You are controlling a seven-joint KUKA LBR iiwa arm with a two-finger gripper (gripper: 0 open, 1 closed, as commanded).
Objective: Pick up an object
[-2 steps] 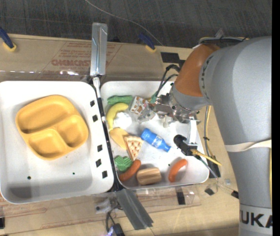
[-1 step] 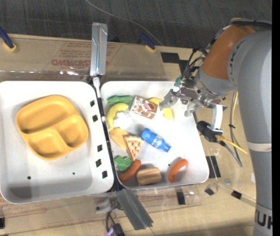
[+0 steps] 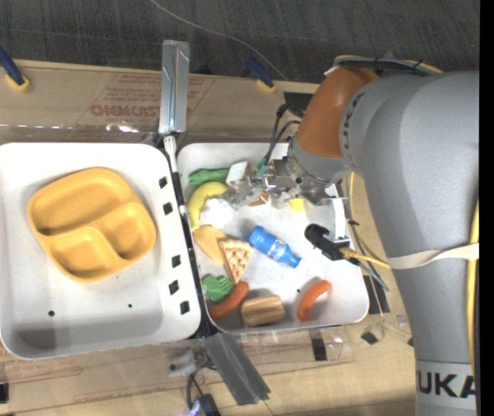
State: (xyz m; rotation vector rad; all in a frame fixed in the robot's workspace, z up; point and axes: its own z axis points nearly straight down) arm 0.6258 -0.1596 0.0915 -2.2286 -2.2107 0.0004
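Your tool [image 3: 254, 189] sits low in the right bin [image 3: 357, 312], in the part of it farthest from the view's lower edge, at the end of the grey arm [image 3: 403, 154]. It is crowded by its own metal parts, so you cannot tell whether it is released or clenched, and nothing can be seen grasped in it.

The things you could pick all lie in this same bin. Just beside the tool, on the side away from the arm, is a yellow banana [image 3: 198, 199], with a green toy vegetable [image 3: 205, 178] touching its far end. Near the tool, toward the view's lower edge, a blue bottle [image 3: 274, 246] lies on its side. A toy pizza slice [image 3: 235, 256] lies just beside the bottle, on the banana's side. Farther from the tool, along the bin's near wall, lie three more things. They are a reddish sausage [image 3: 230, 300], a brown bread roll [image 3: 263, 308] touching it, and a red-orange piece [image 3: 314, 297] apart from the roll on the arm's side.

Well apart from the tool, beyond the banana, the left bin [image 3: 22, 319] holds a yellow divided plate [image 3: 91, 222]. Both bins rest on the tabletop [image 3: 56, 94].
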